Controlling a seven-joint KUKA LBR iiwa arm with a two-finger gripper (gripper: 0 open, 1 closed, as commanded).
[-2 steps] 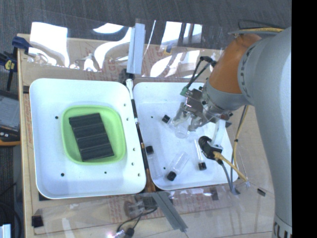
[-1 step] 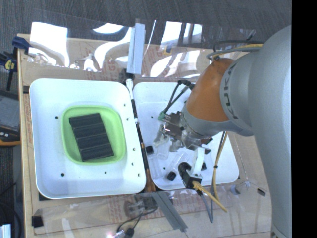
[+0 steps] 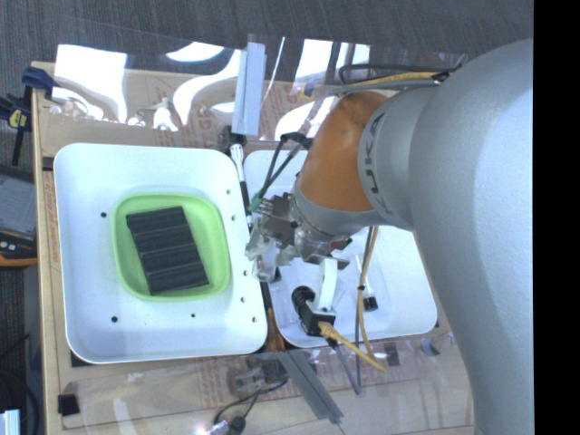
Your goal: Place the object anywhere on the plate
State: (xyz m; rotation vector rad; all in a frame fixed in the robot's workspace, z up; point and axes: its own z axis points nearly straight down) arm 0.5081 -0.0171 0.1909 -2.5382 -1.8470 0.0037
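Jaw state could not be told, since the gripper [image 3: 272,256] sat tucked under the grey arm [image 3: 453,198] at the right bin's [image 3: 408,306] left edge. In the left bin [image 3: 82,243], the dark ridged object [image 3: 166,249] lay flat on the green plate [image 3: 215,234], well left of the gripper.

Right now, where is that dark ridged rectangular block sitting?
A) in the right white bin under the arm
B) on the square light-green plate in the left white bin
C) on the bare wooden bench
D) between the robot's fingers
B: the dark ridged block lies flat on the light-green plate inside the left white bin, apart from the arm.
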